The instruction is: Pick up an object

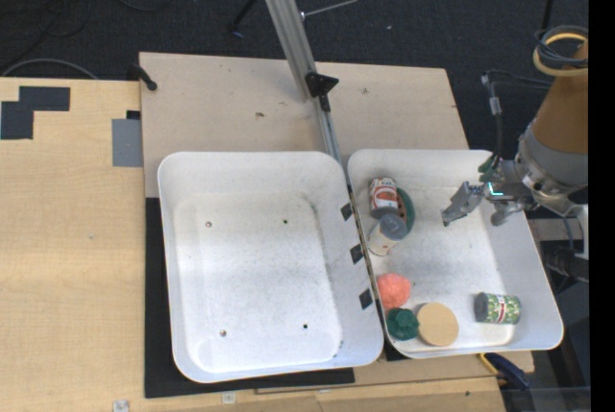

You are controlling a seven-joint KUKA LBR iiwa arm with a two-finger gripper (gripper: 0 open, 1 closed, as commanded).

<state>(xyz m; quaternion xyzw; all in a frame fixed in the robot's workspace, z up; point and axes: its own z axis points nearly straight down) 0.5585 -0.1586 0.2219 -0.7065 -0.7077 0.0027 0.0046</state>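
My gripper (480, 209) hangs over the right bin (538, 280), near its upper right part, with its fingers spread open and nothing between them. To its left a red-and-white can (384, 196) lies on a green disc (407, 211), with a grey-capped pale bottle (386, 232) just below. Along the bin's front lie a coral lump (394, 288), a dark green lump (403, 324), a tan round disc (438, 324) and a green can (497, 307) on its side. All of these are apart from the gripper.
The left bin (183, 208) sits beside the right one, with black clips along their shared wall (357, 252). A slanted aluminium bar (286, 16) rises from behind the bins. The arm's orange band (562, 112) is at the right edge.
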